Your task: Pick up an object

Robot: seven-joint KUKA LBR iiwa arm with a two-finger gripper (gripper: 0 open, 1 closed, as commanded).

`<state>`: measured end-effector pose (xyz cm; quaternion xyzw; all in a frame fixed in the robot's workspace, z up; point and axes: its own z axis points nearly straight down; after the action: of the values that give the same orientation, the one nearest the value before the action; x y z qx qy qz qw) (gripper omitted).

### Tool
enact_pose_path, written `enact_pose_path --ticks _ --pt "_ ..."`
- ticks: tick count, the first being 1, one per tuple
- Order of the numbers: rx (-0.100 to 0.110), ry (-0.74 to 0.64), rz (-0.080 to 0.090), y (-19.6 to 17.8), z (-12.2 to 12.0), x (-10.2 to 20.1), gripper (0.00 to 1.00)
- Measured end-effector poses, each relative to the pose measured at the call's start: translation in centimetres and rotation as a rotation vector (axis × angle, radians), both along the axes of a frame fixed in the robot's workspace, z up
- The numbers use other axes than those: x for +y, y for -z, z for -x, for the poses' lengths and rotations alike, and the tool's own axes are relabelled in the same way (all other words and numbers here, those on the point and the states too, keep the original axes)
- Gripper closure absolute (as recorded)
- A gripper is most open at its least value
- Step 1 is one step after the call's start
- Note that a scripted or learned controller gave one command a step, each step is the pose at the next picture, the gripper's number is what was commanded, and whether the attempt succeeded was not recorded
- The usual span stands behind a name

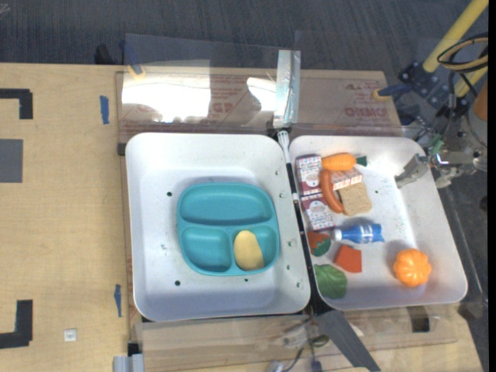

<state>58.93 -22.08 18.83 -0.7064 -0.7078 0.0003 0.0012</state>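
Observation:
The right white bin holds several toy foods. An orange pumpkin lies alone near its front right corner. A blue bottle lies on its side in the middle, with a red wedge and a green vegetable in front of it. Further back are a carrot, a sausage, a slice of bread and two maroon cartons. My gripper hangs over the bin's back right edge, apart from all of these, with nothing seen in it.
The left white bin holds a teal divided tray with a yellow potato in its front right compartment. A clear plastic sheet and a metal post stand behind the bins. Cables hang at the upper right.

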Motion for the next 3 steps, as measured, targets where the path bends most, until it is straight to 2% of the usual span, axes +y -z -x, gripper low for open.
enact_pose_path --ticks 1,2,3 --pt "-0.008 -0.042 0.004 9.2 -2.9 2.6 0.0" --pt "0.048 -0.035 0.008 10.4 -5.9 7.1 0.0" --pt "0.046 -0.1 0.021 10.4 -6.2 7.9 0.0"
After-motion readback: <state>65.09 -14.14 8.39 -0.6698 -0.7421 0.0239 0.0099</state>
